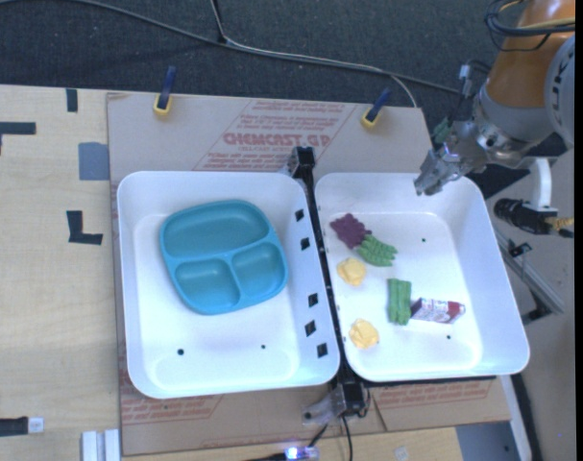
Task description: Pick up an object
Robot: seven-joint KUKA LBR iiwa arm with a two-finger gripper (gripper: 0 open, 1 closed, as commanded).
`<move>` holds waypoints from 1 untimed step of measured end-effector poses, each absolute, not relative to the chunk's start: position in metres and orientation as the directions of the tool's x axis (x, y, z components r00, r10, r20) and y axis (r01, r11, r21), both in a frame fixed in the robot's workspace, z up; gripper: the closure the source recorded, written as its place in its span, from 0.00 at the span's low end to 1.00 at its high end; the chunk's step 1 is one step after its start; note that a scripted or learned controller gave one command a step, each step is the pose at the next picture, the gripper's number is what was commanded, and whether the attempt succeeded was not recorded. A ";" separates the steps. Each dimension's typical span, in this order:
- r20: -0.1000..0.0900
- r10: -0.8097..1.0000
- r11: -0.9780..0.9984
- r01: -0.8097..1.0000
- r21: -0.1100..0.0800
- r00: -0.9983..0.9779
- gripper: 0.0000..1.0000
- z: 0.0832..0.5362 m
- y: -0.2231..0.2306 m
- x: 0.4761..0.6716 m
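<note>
Two bins side by side on board: left bin holds divided plate. Right bin holds six small items: two toys touching near divider, block below them, stick beside wrapper, lump nearest front. Gripper over right bin's far rim

Red print "CHEMCAST GP" on brown board under bins; smaller lines unreadable.
</note>
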State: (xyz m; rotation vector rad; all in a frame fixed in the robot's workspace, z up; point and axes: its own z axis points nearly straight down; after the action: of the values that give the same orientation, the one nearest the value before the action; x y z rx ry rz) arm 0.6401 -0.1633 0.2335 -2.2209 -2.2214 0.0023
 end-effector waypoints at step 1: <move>-0.001 1.000 0.000 1.000 -0.001 0.000 1.00 0.226 -0.111 0.648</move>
State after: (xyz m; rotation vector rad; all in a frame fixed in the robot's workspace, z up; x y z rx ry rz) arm 0.6479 -0.1105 0.2263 -2.2215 -2.2214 0.0028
